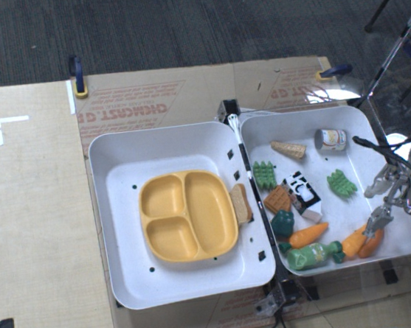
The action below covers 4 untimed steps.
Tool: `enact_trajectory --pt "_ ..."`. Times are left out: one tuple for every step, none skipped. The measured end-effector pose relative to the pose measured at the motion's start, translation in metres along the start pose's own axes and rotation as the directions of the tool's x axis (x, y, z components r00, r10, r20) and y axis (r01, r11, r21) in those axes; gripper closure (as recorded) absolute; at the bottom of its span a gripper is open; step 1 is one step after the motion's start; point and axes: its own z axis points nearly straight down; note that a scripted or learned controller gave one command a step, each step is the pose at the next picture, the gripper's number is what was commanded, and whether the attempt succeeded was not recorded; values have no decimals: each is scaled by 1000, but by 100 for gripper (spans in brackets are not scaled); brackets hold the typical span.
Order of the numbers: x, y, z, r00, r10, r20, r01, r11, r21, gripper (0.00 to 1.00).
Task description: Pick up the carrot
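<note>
Camera view looks down on two shallow white bins, the left bin (117, 230) and the right bin (348, 114), side by side on a cardboard-covered bench. The left bin holds a smooth yellow plastic plate (188, 215) with three compartments; a slice of toy bread (241, 203) leans against its right rim.

Two orange carrot-like toys lie in the right bin. One carrot (308, 235) sits near the middle of the near half, its long axis nearly left-right, tilted slightly so its right end lies farther. The other carrot (363, 240) lies in the near right corner, its long axis slanting from near-left to far-right, tapered and glossy. The gripper (380, 221), a thin metal assembly, is at this carrot's far-right end; whether its fingers are spread or closed on it cannot be told.

Just left of that carrot lies a green bottle-shaped toy (311, 257). Farther in the bin are a ribbed green piece (265, 174), a leafy green piece (342, 183), a tan wedge (288, 148), a small tin can (330, 139), a brown waffle-textured piece (277, 200), a black-and-white tag (300, 189) and a dark green toy (283, 223).
</note>
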Motion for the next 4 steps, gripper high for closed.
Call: enact_trajectory --pt "-76 40 -118 1000 -27 5 27 1000 -1 0" --pt "-88 46 -294 984 -176 8 176 984 0 0" --pt "-62 32 -206 948 -318 4 318 948 0 0" --pt "-1 0 -142 917 -399 3 399 917 0 0"
